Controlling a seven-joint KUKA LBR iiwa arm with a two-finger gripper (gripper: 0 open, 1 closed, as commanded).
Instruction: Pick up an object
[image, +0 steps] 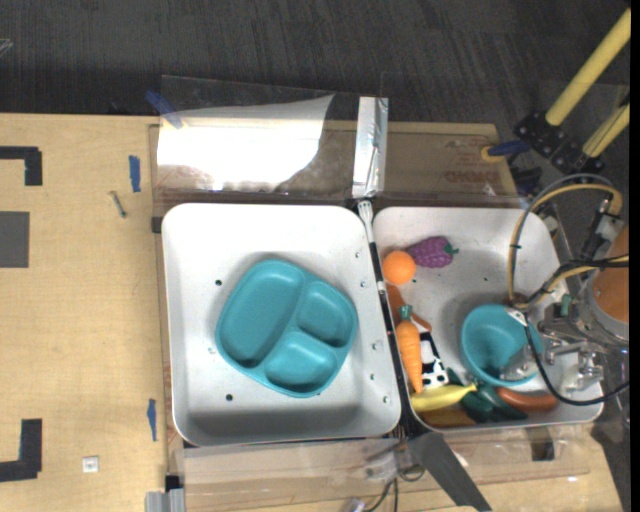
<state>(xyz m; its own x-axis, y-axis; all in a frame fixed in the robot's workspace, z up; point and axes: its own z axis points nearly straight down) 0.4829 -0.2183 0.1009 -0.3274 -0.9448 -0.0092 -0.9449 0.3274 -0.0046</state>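
The metal two-finger gripper sits at the round teal plastic bowl (finger state impossible to tell), beside the orange carrot.

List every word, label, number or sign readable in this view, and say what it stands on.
None can be read.
The teal plate, teal bowl and both white bins carry no print.
The small white tag on the bench is too small to read.
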